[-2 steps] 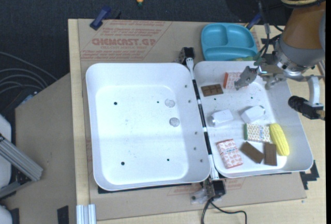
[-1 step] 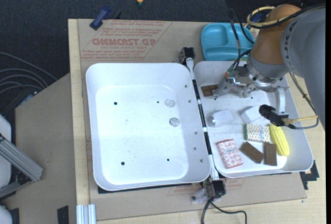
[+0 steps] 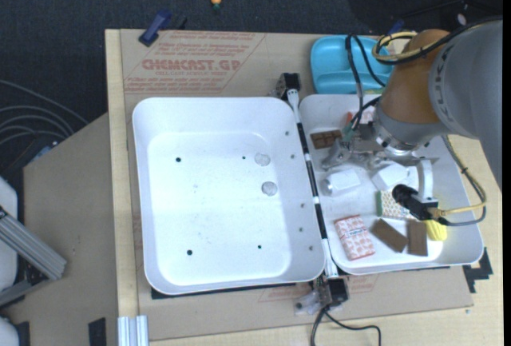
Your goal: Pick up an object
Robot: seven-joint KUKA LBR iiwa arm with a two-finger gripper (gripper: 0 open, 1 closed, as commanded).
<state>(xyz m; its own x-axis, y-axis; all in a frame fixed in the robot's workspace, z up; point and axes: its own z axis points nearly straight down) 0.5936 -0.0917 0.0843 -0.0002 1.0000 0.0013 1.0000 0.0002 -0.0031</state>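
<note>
The grey arm with its orange band (image 3: 411, 89) reaches down into the right shallow white bin (image 3: 461, 252), its tool (image 3: 361, 151) low over the bin's middle — whether it is spread or pinching anything cannot be told. Just below it lies a small white block (image 3: 343, 180). Nearer the front edge sit a red-and-white patterned packet (image 3: 354, 236) and a brown bar (image 3: 390, 234). The left white bin (image 3: 152, 176) stands beside it on the counter (image 3: 200, 65).

light: bright, even | shadows: soft | glare: white bins (image 3: 160, 176) washed out | focus: slightly soft
</note>
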